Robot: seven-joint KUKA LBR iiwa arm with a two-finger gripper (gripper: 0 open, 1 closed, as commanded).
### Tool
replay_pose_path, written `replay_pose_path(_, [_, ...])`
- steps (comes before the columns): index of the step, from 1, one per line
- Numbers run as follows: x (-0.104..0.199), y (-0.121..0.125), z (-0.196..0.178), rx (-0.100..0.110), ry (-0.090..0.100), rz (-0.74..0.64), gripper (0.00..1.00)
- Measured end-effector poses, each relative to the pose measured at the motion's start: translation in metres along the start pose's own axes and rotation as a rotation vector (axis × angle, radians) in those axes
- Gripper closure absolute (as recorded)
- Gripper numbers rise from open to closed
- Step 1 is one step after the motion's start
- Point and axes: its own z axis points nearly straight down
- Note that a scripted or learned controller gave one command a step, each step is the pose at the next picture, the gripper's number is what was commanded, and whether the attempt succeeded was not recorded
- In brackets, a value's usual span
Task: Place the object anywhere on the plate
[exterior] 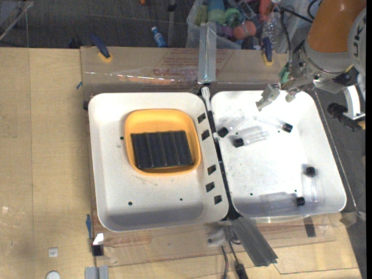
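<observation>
An orange plate (pixel 135 127) lies in the left bin (pixel 110 202). A black ridged rectangular object (pixel 161 149) rests flat on the plate, covering most of its middle. My gripper (pixel 277 96) hangs over the far edge of the right bin (pixel 273 173), well to the right of the plate. Its two fingers (pixel 265 100) are spread apart with nothing between them. Several clear tubes with black caps lie in the right bin, one (pixel 251 137) just below the gripper and another (pixel 278 123) beside it.
More clear tubes (pixel 285 201) lie near the right bin's front right corner, one (pixel 309 179) by the right wall. A divider with black clips (pixel 210 156) separates the bins. A box of colourful toys (pixel 244 7) stands behind the bench.
</observation>
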Motion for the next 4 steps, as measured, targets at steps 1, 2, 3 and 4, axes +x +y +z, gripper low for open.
replay_pose_path(1, [-0.066, -0.018, -0.001, 0.000, -0.001, -0.042, 0.00])
replay_pose_path(2, [-0.103, -0.028, -0.015, -0.001, -0.002, -0.072, 0.00])
replay_pose_path(3, [-0.104, -0.028, -0.016, 0.000, -0.002, -0.118, 0.00])
replay_pose_path(4, [-0.104, -0.027, -0.020, -0.001, -0.003, -0.163, 0.00])
